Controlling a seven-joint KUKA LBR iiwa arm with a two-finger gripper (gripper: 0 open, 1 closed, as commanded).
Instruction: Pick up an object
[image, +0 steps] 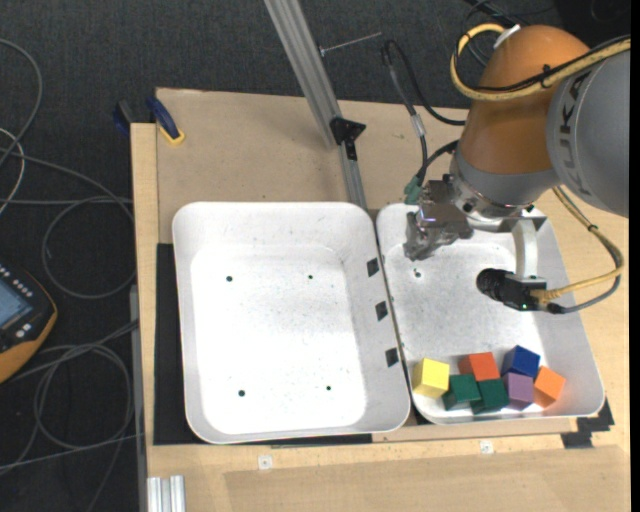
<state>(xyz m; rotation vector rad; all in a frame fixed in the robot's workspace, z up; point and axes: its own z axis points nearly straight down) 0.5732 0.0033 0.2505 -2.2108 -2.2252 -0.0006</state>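
Blocks (487, 380) (yellow, green, red, blue, purple, orange) huddle at the near edge of the right bin (575, 335). My jaws (428, 238) hang over that bin's far end, well apart from them; open or closed, I cannot tell.

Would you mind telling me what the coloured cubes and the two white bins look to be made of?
The cubes: probably painted wood or solid plastic, given their flat matte colours, crisp edges and lack of glare. The right bin and the left bin: most likely thin moulded plastic, smooth and slightly glossy, with rounded corners, a rolled rim and speckled scuffing on their floors.
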